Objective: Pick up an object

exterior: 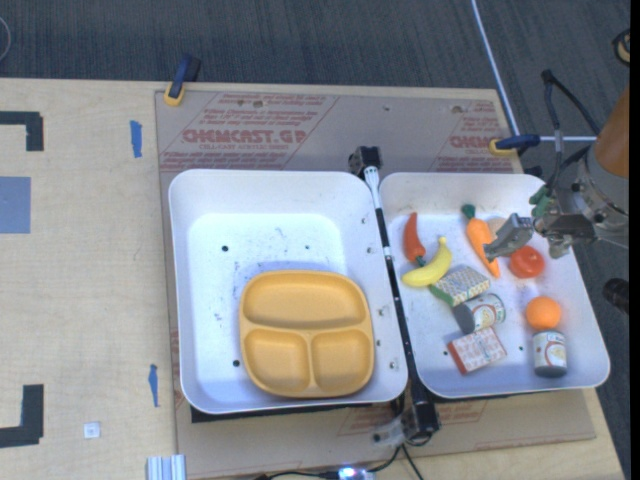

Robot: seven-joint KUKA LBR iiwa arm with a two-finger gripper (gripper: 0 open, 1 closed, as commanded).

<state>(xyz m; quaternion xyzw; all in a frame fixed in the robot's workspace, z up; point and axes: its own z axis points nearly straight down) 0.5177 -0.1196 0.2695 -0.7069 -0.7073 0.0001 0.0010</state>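
So the gripper (527, 238) is hanging over the right bin (590, 368), fingers spread apart with nothing between them. A red tomato (526, 262) sits right below it, next to the carrot (481, 239). The yellow divided plate (306, 330) is off in the left bin (200, 268), well apart.

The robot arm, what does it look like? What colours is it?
The arm comes in at the right edge of the camera view. It has an orange band up high and grey metal below. Dark cables loop beside it. Its end effector is grey metal, blocky, with a small green bit near the wrist.
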